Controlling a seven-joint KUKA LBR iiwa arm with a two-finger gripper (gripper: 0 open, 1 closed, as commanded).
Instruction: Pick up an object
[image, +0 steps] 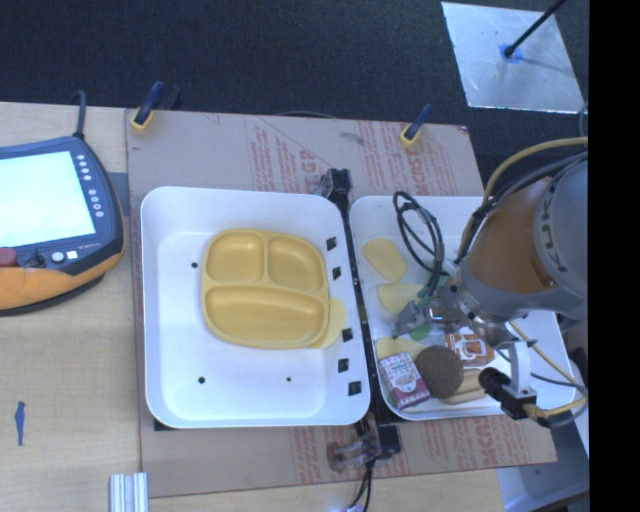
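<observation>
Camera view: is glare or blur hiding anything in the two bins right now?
Camera view: even lighting; the yellow tray in the left bin is sharp, its white floor bright but not washed out. In the right bin the arm shades and covers items; small packets look soft.

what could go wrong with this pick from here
1. The right bin is crowded: the small carton, the brown round piece and the yellow pieces lie close together, so the gripper may nudge or catch a neighbour.
2. The black cable loops over the same bin and could snag.
3. The arm hides part of the bin, so a miss may be hard to spot.
</observation>
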